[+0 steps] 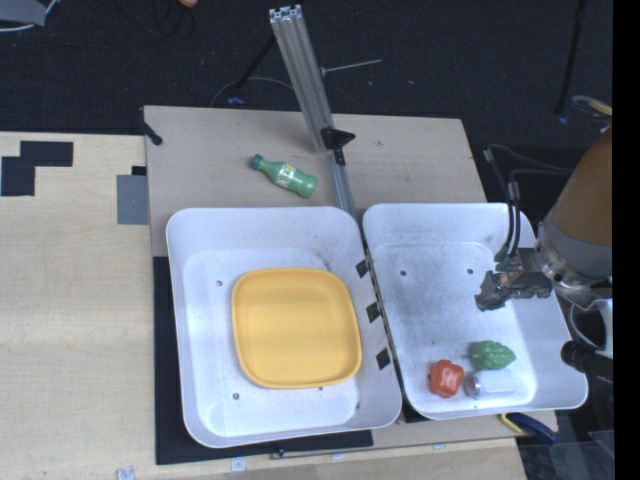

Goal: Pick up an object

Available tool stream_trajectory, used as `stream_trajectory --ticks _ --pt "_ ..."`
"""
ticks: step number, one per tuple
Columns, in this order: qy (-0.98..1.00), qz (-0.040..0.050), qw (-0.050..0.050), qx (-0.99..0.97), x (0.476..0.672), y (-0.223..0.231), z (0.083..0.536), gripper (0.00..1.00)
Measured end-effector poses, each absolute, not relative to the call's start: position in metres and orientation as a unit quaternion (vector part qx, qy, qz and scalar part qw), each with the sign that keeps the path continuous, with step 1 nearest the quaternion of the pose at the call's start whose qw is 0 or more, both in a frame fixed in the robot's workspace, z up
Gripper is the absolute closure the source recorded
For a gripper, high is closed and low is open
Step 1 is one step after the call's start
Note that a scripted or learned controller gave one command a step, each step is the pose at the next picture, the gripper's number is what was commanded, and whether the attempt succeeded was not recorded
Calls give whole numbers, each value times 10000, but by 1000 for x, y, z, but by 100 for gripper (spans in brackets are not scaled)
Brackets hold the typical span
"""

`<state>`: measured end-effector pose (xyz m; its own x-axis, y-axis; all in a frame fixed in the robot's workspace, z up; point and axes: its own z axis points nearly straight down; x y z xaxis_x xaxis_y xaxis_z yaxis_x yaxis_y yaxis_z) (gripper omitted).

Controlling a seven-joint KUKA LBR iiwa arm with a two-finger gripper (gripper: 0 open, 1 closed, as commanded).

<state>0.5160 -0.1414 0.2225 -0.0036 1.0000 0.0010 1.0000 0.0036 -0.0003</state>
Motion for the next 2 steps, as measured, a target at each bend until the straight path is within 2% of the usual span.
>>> stream_trajectory --ticks 1,2 --pt "-7081 -5 0 -7061 519 -88 234 100" --pt "-7079 2 4 -7063 518 -39 224 100"
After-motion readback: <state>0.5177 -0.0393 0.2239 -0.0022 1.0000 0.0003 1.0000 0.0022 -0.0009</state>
